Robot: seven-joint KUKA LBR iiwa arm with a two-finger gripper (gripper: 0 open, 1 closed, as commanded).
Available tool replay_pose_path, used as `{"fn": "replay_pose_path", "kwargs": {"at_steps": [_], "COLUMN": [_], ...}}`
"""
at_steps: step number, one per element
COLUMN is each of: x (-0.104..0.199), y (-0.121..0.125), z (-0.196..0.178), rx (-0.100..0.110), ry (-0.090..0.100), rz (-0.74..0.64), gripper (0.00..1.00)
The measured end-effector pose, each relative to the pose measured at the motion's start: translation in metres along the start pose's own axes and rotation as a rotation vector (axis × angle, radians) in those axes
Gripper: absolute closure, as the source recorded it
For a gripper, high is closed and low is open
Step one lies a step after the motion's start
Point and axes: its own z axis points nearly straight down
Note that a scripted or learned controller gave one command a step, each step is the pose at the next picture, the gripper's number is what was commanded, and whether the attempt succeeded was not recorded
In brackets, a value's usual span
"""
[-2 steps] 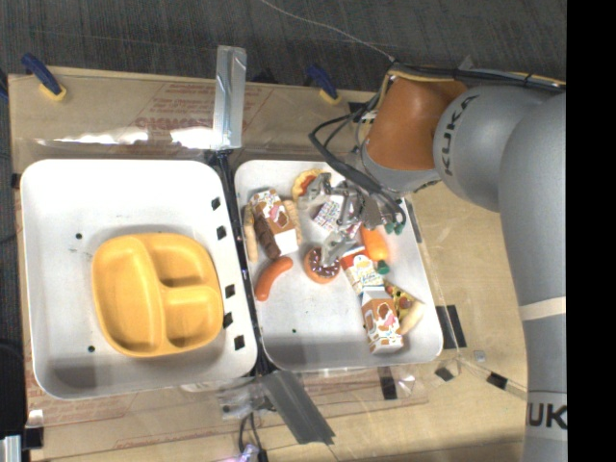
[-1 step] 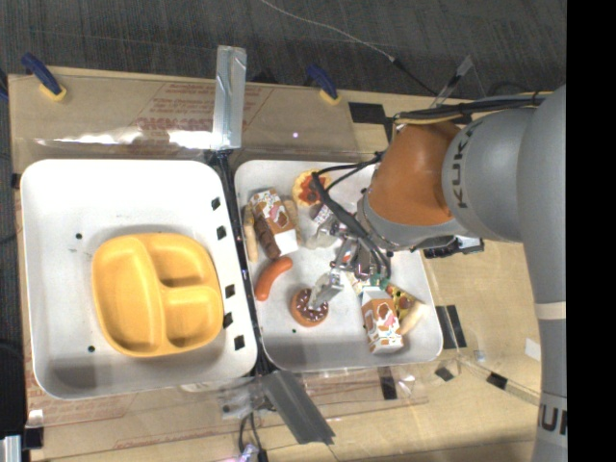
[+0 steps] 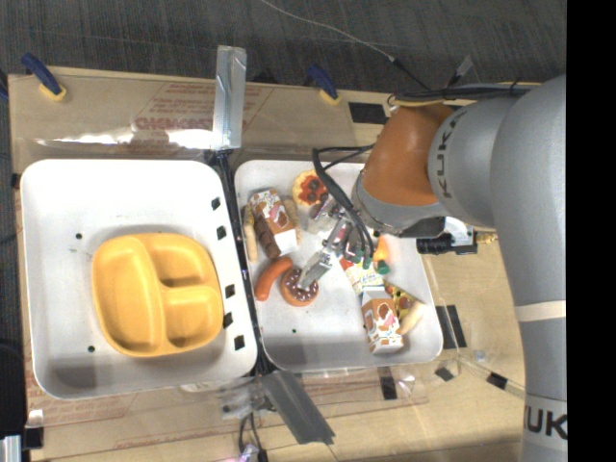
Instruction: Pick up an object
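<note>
My gripper (image 3: 310,277) reaches down into the right bin (image 3: 327,346), its tip at the upper edge of a brown, red-rimmed donut (image 3: 299,294). A red sausage (image 3: 269,277) lies just left of the donut, almost touching it. Other toy foods lie around: a printed carton (image 3: 272,212) at the upper left, a round pastry (image 3: 309,189) at the top, and a small bottle (image 3: 363,273) right of the gripper. A second carton (image 3: 382,324) and a pizza slice (image 3: 405,305) lie at the lower right. The wrist hides part of the bin's upper right.
The left bin (image 3: 58,200) holds a yellow divided tray (image 3: 157,292). A thin tan stick (image 3: 249,232) lies along the right bin's left wall. The orange-banded arm (image 3: 414,162) covers the right bin's far right corner. Bare bin floor shows below the donut.
</note>
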Motion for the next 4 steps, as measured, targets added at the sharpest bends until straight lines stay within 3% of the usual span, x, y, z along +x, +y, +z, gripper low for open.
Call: {"fn": "replay_pose_path", "kwargs": {"at_steps": [1, 2, 3, 4], "x": [0.062, 0.062, 0.004, -0.017], "y": [0.012, 0.014, 0.065, 0.111], "z": [0.000, -0.010, -0.169, -0.147], "rx": [-0.001, -0.002, -0.002, 0.003], "ry": [0.002, 0.011, -0.004, 0.004], "rz": [0.183, 0.175, 0.296, 0.419], "gripper": [0.00, 1.00, 1.00, 1.00]}}
